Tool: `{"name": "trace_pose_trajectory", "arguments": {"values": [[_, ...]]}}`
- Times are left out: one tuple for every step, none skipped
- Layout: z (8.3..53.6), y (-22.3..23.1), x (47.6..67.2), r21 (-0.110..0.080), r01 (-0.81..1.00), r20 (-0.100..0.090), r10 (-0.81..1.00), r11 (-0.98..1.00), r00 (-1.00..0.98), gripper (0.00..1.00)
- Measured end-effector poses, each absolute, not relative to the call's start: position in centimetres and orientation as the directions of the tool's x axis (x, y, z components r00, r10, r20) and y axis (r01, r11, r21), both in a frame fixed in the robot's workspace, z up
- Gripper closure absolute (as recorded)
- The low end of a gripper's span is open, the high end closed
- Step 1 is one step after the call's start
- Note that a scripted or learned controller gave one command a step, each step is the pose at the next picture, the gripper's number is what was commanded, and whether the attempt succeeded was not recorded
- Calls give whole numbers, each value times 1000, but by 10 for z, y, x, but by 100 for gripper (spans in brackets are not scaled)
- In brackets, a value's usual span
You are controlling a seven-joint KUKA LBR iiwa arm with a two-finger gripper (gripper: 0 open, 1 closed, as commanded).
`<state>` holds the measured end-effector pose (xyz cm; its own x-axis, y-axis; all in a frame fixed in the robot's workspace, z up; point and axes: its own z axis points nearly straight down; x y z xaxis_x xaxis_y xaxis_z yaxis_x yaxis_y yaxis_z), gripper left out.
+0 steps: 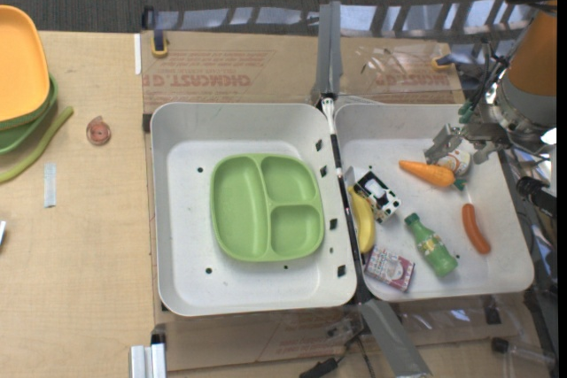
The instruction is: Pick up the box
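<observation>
The box [390, 268] is small, pink and patterned, and lies flat in the right bin's [509, 283] near-left corner. My gripper [459, 150] hangs over the far-right part of that bin, above the thick end of an orange carrot [427, 173]. It is far from the box, up and to the right of it. Its grey fingers [439, 145] stand spread apart, open, with nothing of the task held between them. A small white and red item [455, 162] lies just beneath it.
Close to the box in the right bin lie a banana [362, 221], a black-and-white toy [378, 195], a green bottle [431, 245] and a red sausage [476, 227]. The left bin [177, 217] holds a green divided plate [267, 207]. Orange and green dishes [19, 75] sit at far left.
</observation>
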<state>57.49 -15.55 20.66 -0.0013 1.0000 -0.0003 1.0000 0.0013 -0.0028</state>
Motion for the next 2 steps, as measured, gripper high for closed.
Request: {"name": "trace_pose_trajectory", "arguments": {"values": [[142, -129, 516, -4, 981, -1, 981, -194, 194, 0], [150, -130, 516, -5, 980, -1, 980, -197, 197, 100]]}}
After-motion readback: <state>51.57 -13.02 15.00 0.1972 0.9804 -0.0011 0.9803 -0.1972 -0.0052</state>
